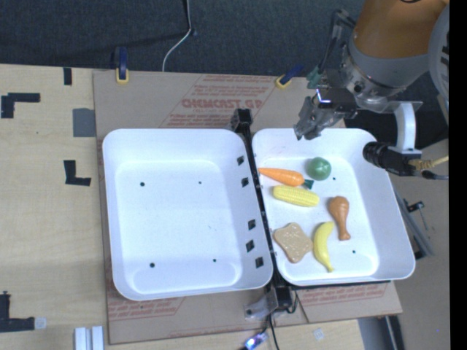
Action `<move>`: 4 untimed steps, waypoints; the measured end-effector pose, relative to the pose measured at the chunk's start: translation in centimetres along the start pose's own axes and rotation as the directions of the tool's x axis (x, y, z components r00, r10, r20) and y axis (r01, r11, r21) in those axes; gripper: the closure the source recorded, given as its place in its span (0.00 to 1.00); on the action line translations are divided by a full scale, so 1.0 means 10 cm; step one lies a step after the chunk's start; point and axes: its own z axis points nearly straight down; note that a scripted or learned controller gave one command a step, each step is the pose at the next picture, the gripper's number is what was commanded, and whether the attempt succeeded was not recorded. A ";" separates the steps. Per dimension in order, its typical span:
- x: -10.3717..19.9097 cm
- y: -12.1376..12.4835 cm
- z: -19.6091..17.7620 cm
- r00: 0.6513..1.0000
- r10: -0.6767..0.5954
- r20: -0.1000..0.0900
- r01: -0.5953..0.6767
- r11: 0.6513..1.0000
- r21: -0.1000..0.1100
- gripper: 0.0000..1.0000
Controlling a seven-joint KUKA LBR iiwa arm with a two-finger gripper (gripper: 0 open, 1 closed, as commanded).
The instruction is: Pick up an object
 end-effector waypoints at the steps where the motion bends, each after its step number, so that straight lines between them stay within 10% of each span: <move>1: 0.42 -0.12 -0.61 1.000 0.000 0.000 0.000 1.000 0.002 1.00; 2: 0.58 -0.32 0.31 1.000 0.005 0.002 -0.005 1.000 0.017 1.00; 3: 0.23 0.48 -0.30 1.000 0.007 0.004 -0.007 1.000 -0.001 1.00; 4: -0.03 -0.22 0.91 1.000 0.011 0.002 -0.011 1.000 0.024 1.00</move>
